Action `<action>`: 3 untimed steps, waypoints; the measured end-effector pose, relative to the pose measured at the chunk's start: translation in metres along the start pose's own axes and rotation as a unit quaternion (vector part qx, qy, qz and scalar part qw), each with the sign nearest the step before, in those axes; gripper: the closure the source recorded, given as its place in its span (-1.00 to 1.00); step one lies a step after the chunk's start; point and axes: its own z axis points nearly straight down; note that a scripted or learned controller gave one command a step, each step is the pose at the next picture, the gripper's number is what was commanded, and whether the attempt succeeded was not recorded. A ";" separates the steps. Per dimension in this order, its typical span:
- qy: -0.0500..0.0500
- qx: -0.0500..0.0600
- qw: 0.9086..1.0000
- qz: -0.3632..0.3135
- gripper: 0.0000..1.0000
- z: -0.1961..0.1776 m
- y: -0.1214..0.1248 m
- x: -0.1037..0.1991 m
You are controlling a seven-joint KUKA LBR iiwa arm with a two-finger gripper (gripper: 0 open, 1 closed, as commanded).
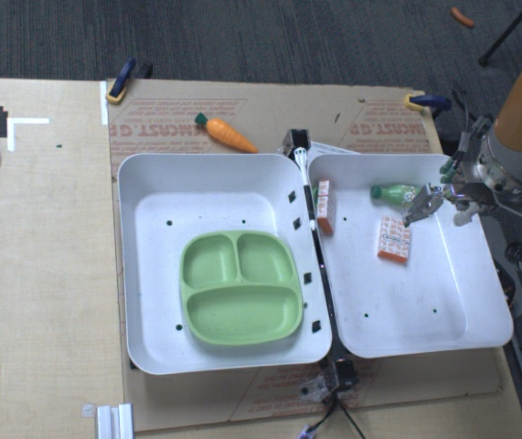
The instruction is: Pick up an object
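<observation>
Nearest the camera, a black clamp (334, 373) sits at the front seam between two white bins on the cardboard-covered tabletop (50, 291). Left bin (142, 245) holds a green divided plate (240, 287), lying flat near its centre. Right bin (452, 318) holds three items in its rear half: a small red-and-white carton (323, 205) against the left wall, a flat red-and-white packet (394, 240) nearer the middle, and a green bottle (396, 192) lying on its side behind the packet. Arm enters from the right; the claw (422, 207) hangs low over the right bin, just right of the bottle and above the packet, with nothing seen between its fingers; their spread cannot be told. Toy carrot (227, 133) lies on the cardboard behind the left bin.
</observation>
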 end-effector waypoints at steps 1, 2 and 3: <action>-0.001 -0.004 0.994 -0.111 -1.00 0.147 0.030 0.021; -0.004 -0.007 0.994 -0.109 1.00 0.137 0.031 0.018; -0.004 -0.006 0.994 -0.109 -1.00 0.137 0.031 0.018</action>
